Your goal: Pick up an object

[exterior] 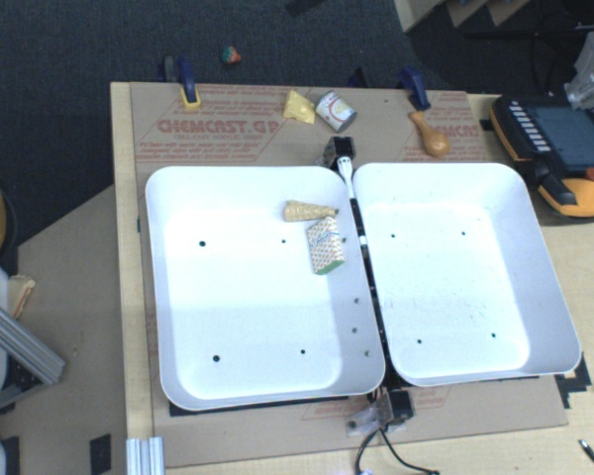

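In the camera view, two shallow white bins are sitting side by side on a brown board (228,132) printed with red lettering, their inner rims touching along a line running from twelve to six o'clock. The left bin (178,295) is holding two things, both lying toward its one o'clock corner, near the shared rim. A tan cone (308,211) is lying on its side, its narrow tip pointing toward three o'clock. Just beside it, at its five o'clock, a small patterned packet (325,244) is lying flat, tilted slightly, with a green edge showing at its lower end; whether the two are touching is hard to tell. The right bin (455,305) is showing its white floor with a few dark dots. Beyond the bins, at twelve o'clock on the board, a yellow wedge (299,108) and a small white box (336,111) are resting close together, and a brown wooden piece (431,137) is lying well apart from them toward two o'clock. Two blue clamps (187,79) are gripping the board's far edge. A black clip (343,151) is sitting where the bins meet at their far end. A yellow and black handset (554,142) is lying at three o'clock, off the board. A small coloured ball (232,55) is resting on the dark carpet at eleven o'clock.
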Motion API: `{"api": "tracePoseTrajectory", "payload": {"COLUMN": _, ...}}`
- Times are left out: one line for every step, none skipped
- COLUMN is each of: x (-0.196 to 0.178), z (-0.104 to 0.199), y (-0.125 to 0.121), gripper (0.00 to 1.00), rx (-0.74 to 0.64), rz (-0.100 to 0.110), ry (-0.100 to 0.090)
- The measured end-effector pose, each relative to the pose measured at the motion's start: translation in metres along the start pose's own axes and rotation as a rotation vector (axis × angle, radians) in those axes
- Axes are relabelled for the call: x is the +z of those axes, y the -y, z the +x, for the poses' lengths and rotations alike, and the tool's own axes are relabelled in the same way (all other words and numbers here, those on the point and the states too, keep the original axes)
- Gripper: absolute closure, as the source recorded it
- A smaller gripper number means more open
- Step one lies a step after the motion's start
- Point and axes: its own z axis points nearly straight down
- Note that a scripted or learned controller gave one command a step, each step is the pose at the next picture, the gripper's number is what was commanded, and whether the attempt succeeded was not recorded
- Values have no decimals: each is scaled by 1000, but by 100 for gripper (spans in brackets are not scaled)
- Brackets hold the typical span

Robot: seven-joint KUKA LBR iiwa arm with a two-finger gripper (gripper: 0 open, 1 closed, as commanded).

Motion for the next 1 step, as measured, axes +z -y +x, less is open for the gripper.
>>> {"api": "tracePoseTrajectory", "payload": {"x": 13, "z": -136, "y": 12, "gripper": 100, "rx": 15, "rz": 4, "ry": 4}}
